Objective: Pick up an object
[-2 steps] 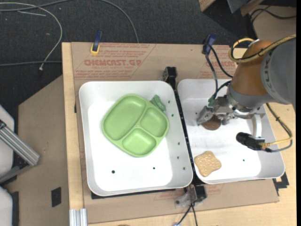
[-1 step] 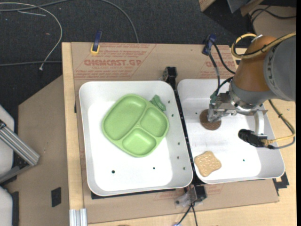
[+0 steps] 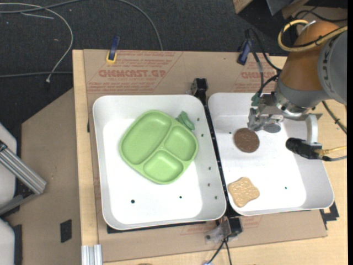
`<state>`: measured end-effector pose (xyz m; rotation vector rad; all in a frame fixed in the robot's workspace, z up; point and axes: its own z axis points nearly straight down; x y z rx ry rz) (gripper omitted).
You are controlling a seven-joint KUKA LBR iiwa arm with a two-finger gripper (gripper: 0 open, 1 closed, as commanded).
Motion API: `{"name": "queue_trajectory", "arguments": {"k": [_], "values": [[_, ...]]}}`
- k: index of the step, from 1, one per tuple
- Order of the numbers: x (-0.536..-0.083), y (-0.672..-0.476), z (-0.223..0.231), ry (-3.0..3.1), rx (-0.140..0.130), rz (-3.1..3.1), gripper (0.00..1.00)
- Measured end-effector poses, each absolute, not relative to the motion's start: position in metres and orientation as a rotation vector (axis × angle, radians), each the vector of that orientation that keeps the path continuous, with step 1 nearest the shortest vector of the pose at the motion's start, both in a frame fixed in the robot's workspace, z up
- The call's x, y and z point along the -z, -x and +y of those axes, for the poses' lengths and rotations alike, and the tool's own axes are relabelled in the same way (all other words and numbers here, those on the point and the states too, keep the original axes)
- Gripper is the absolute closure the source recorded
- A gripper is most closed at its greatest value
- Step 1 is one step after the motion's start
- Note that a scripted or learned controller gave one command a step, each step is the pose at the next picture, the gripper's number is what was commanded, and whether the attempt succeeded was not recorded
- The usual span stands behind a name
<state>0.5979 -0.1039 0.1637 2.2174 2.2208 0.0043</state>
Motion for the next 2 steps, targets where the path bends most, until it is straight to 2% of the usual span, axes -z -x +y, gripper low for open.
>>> {"name": "queue_trajectory", "arguments": {"k": [1,2], "values": [[-0.218,-0.600,-0.104,-2.216,-0.007,2.219,1.00],[-0.231,-0.591,-0.049,-2.216,-0.003,2.229,1.00]]}}
